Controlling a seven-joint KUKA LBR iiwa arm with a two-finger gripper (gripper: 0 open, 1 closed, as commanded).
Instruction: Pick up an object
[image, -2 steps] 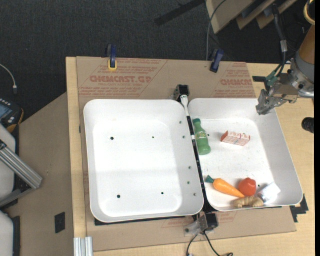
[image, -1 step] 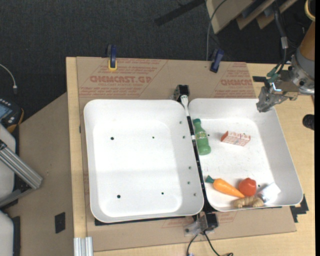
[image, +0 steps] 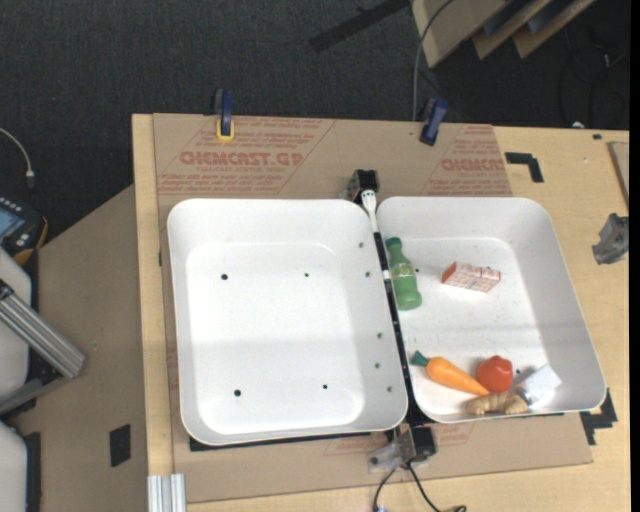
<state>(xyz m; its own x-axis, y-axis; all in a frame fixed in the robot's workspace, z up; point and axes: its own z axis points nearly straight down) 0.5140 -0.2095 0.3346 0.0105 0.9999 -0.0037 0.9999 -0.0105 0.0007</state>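
Two shallow white plastic bins stand side by side on a brown cardboard sheet (image: 300, 150) with red print, which covers the bench. The left bin (image: 190, 300) shows only four small dark dots on its floor. All the objects for picking lie in the right bin (image: 560, 270).

A green plastic bottle (image: 403, 275) lies along the left wall of this bin, with its cap toward the far side. To the right of it, near but not touching, lies a small red and white box (image: 471, 277), about in the middle of the bin.

At the near edge of the right bin there is a group. An orange toy carrot with a green top (image: 452, 375) lies at a slant. A round red toy fruit (image: 494, 373) is just beside its thin end. A beige knobby piece (image: 497, 404) lies in front of them against the near wall. A small white flat piece (image: 540, 385) lies just to the right of the red fruit.

A grey part of the gripper (image: 610, 240) shows at the right edge, over the bench beside the right bin and well apart from all the objects. I cannot tell whether it is open or closed.

Two clamps grip the far edge of the cardboard: a blue and yellow clamp (image: 223, 115) on the left and a blue clamp (image: 433, 120) on the right.
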